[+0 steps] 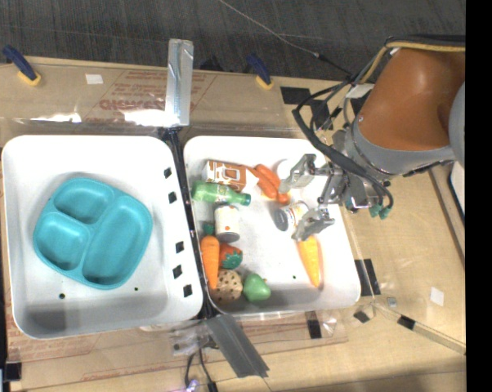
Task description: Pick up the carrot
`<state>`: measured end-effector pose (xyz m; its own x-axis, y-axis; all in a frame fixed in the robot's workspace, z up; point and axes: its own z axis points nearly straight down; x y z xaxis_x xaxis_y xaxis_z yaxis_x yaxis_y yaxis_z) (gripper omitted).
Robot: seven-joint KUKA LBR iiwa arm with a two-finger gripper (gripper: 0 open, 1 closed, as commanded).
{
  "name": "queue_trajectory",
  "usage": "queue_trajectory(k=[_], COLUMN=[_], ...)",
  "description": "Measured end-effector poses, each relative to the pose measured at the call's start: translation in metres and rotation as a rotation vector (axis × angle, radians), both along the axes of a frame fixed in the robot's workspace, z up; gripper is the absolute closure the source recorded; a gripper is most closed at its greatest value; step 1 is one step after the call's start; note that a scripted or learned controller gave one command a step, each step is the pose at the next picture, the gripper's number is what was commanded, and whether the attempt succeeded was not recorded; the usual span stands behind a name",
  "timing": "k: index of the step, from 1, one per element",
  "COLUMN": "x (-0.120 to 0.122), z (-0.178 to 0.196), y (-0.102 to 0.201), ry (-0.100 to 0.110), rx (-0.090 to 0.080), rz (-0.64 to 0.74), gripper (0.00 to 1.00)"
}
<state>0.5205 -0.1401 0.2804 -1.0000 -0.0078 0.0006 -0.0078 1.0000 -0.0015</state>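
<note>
Orange tapered carrot lain at right white bin's left wall, well apart from two-finger gripper, which is spread, nothing grasped, poised over bin's right half.

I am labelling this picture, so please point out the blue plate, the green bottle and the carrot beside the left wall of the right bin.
blue plate point(92, 232): camera view, its middle ridge.
green bottle point(218, 193): camera view, its body.
carrot point(209, 260): camera view, mid-length.
</note>
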Motion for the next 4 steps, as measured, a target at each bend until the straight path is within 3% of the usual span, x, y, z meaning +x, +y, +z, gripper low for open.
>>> queue_trajectory(k=[1,2,3,4], x=[-0.036,-0.01,-0.008,0.007], z=[-0.108,-0.187,-0.177,-0.015], y=[-0.051,-0.069,-0.067,-0.043], ry=[0.003,-0.005,-0.007,-0.011], rx=[0.003,-0.001,-0.001,-0.005], rz=[0.155,0.149,0.158,0.395], gripper=[0.0,0.0,1.0,1.0])
